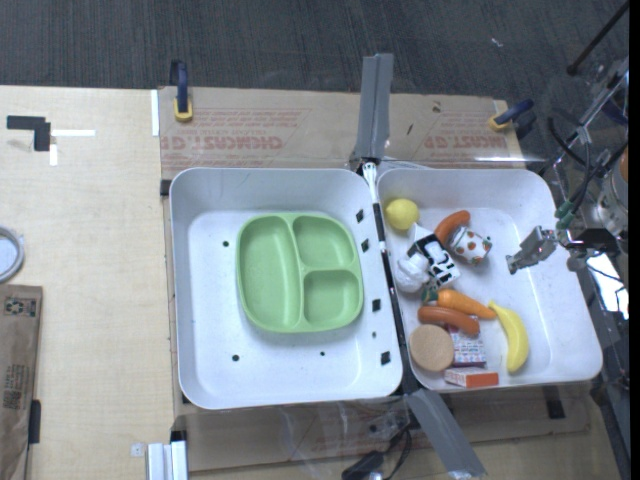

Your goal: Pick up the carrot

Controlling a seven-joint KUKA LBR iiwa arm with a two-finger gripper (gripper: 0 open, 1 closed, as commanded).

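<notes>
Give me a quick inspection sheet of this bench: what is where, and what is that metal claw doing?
Surface: pale wooden bench bearing two shallow white bins, left bin and right bin.
Job's things: orange carrot lies in the right bin, untouched.
Clutter: green divided plate in the left bin; yellow lemon, yellow banana, reddish sausage, round tan biscuit beside the carrot.
Grippers: pincer hangs over the right bin, apart from the carrot.
Cables: dark cables at right.
Surroundings: dark floor.

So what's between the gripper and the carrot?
In the camera view, just bare white bin floor separates the gripper from the carrot.
</notes>
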